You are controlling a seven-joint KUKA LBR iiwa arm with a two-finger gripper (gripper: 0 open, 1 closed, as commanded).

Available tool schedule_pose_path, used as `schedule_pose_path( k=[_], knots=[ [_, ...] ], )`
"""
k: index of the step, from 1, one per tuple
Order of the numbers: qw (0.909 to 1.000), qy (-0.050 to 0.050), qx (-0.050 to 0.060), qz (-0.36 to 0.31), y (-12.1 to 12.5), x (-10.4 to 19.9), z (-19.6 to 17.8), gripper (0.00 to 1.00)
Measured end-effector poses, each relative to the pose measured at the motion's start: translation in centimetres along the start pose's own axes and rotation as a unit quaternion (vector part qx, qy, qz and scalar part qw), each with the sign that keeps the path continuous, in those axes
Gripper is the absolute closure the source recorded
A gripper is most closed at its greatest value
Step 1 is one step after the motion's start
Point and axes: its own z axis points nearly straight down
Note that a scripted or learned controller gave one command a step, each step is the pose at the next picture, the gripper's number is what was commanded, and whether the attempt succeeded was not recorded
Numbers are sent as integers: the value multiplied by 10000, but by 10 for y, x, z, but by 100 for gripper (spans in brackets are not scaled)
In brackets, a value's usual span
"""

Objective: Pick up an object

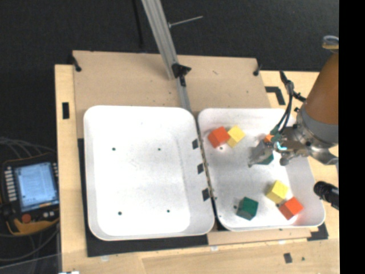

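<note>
"Nearest us, at the front of the right bin (319, 224): a green cube (247, 208), and further right a yellow cube (278, 191) touching an orange cube (290, 208)."

"And the arm?"

"Reaching in from the right, above the middle of that bin. The hand (266, 154) hangs there over bare white floor, between the front blocks and the back pair. There's something teal at its tip, but it's too blurred for me to say if that's a block or part of the hand, and I can't tell how wide it stands."

"What's behind it?"

"An orange block (218, 137) and a small yellow block (235, 135), touching, near the divider. The left bin (97, 124) sits beside, on the same table (65, 153)."

"Which would you go for?"

"The green one; it stands apart from the rest. They look like light, stiff little cubes, probably smooth-faced. I'd pinch across two flat opposite sides, squarely, since a corner grip would likely slip."
</note>
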Motion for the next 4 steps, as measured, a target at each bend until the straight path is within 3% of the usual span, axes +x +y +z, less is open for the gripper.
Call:
schedule_pose_path(
  k=[1, 4],
  knots=[
    [10000, -4, -23, 16, 1, 0, -2, 0],
    [10000, -7, 23, 23, -3, 17, 154, 0]
  ],
)
